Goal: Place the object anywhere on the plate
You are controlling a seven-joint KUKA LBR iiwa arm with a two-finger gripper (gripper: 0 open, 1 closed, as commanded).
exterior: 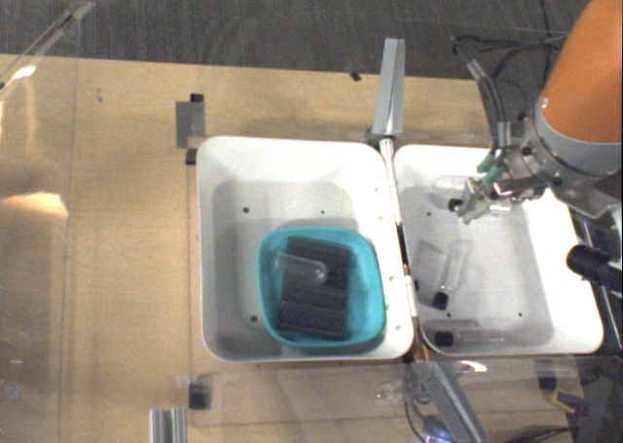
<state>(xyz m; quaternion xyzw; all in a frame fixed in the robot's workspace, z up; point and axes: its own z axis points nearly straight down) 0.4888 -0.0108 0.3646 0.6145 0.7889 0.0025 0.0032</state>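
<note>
Camera view: two-finger gripper (474,200) hangs over the upper part of the right shallow white bin (574,334); whether it is parted or closed cannot be told; a clear plastic tube with a black cap (448,276) lies below it on that bin's floor; a square teal plate (367,271), bearing a dark ridged block (316,300), sits in the left white bin (224,237).

my plate (368,280) was teal, carrying a black ridged block (313,293); both bins (292,164) were white, the surface (107,266) pale wood, my arm (589,71) orange and grey.
</note>
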